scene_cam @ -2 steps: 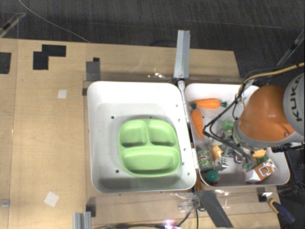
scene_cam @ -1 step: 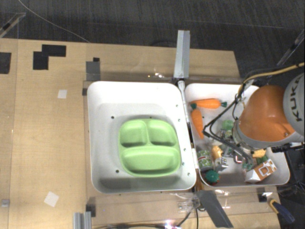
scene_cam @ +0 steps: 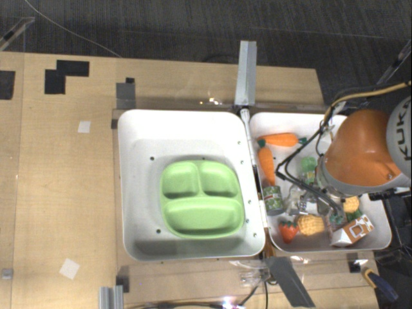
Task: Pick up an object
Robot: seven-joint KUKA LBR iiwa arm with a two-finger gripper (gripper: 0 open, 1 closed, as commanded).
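Currently the hand (scene_cam: pixel 314 205) hangs low in the right bin (scene_cam: pixel 383 237); its state cannot be determined. The corn cob (scene_cam: pixel 309 224) lies just at 6 o'clock, long axis 3-to-9.

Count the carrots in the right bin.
2. One carrot lies across the right bin's far end; the other carrot lies along its left wall, just below. The arm may hide more.
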